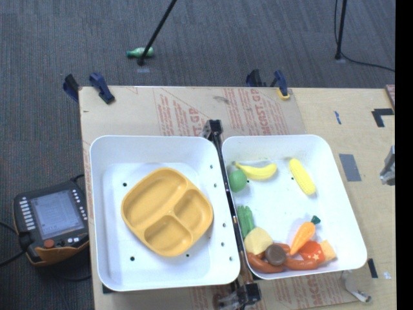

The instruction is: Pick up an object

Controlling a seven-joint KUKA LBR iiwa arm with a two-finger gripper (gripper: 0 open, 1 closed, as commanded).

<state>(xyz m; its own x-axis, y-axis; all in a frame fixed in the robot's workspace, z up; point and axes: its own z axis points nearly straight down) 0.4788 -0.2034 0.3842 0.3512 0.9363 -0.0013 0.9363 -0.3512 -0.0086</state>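
Observation:
The right bin [335,166] holds toy food. A yellow banana [258,170] and a yellow corn cob [302,176] lie near its far side. A green round fruit [237,181] and a green pod [246,219] sit by its left wall. At the near side are a pale yellow lump [258,241], a carrot [302,234], a brown round piece [276,255], a red sausage [290,264] and a red tomato [311,252]. A small grey piece of the arm [388,165] pokes in at the right edge, well right of the bin.
The left bin [103,173] holds a yellow divided plate [166,217]. A teach pendant [50,219] lies left of the bench. Blue clamps [101,86] grip the bench's far edge. Tripod legs [161,18] stand on the carpet behind.

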